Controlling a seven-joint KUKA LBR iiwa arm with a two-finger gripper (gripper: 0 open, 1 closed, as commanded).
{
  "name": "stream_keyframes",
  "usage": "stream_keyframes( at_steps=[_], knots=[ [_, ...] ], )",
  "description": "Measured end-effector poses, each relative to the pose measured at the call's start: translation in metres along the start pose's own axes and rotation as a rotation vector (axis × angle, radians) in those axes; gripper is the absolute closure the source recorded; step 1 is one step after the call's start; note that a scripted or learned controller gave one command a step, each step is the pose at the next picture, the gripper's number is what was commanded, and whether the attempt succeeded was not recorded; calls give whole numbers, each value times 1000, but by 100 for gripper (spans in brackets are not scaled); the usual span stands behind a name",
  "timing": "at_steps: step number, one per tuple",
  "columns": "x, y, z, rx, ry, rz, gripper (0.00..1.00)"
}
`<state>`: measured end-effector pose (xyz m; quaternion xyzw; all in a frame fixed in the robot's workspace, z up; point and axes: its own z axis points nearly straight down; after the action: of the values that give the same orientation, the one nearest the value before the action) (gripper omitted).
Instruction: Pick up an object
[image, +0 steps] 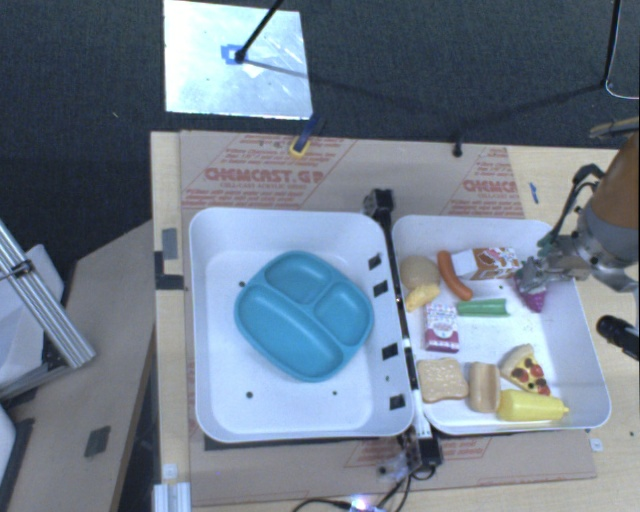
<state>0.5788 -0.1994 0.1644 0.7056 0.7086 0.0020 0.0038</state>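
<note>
Nearest the camera, a tangle of wires (400, 468) is seen at the surface's front edge, too small to be sorted out. The surface (170, 300) is covered by a brown sheet (270, 172) printed in red; "CHEMCAST GP" can be read at twelve o'clock, the other print being cut off by the bins.

Left bin (215, 400): one teal divided plate (303, 314) is held, lying flat at its centre, its compartments bare.

Right bin (590, 385): toy food is held. At six o'clock a yellow piece (530, 406) is lying along the front wall, with a pizza slice (524, 368) just behind it; a bread slice (442, 379) and a bun (484, 386) are seen touching at seven o'clock. At nine o'clock a small pink-and-white packet (442, 327) is set, its label not legible. Toward the centre a green stick (482, 308) is lying. Further back, a pale yellow piece (418, 278) and a sausage (454, 275) are placed at ten o'clock, and a red-and-white carton (487, 263) at twelve, its print too blurred to be read.

At two o'clock a purple object (533, 298) is seen directly under the hand (540, 272). Whether it is clamped, or whether the hand is apart or together, cannot be told; the fingertips are lost in blur. The arm (612, 215) is cut off by the right edge.

Farthest back, a shiny square sheet (238, 60) is lying on dark floor.
</note>
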Motion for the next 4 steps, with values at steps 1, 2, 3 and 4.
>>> stream_keyframes(
  at_steps=[1,2,3,4],
  knots=[
    [-1,2,-55,0,0,0,100],
    [48,-15,-47,8,4,-3,100],
    [103,-31,-60,7,5,-5,100],
    [156,-38,-70,7,6,-6,100]
  ],
)
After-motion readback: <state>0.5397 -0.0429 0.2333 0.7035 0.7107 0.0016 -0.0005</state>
